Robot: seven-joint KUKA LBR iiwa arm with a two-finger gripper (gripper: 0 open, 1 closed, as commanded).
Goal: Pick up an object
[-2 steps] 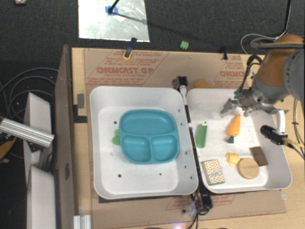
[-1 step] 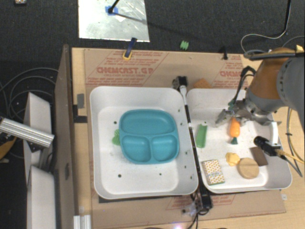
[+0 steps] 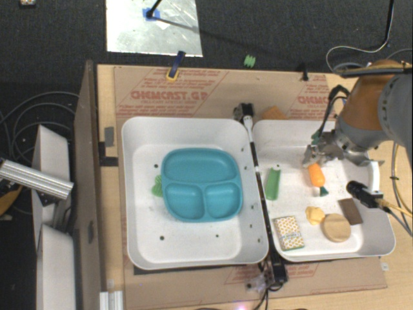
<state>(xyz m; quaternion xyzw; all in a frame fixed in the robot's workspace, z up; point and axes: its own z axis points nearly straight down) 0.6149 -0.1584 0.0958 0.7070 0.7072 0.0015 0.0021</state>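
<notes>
While the arm reaches in from the right over the right bin, the left bin holds the biggest item on the bench, a blue divided plate with a scrap of green peeking from under its left edge. Next in size within the right bin come a round tan disc, a patterned little box, a green stick-like piece, a dark brown block, an orange carrot toy and a small yellow lump. The gripper hangs just above the carrot's upper end, and whether it is spread or closed cannot be told from this angle; nothing is visibly held. The carrot looks the likeliest target: probably light, hard plastic, smooth and tapered, so it may squirt out of a pinch near the tip. Taking it across the thicker middle, fingers square to its long axis, seems the safest hold.
</notes>
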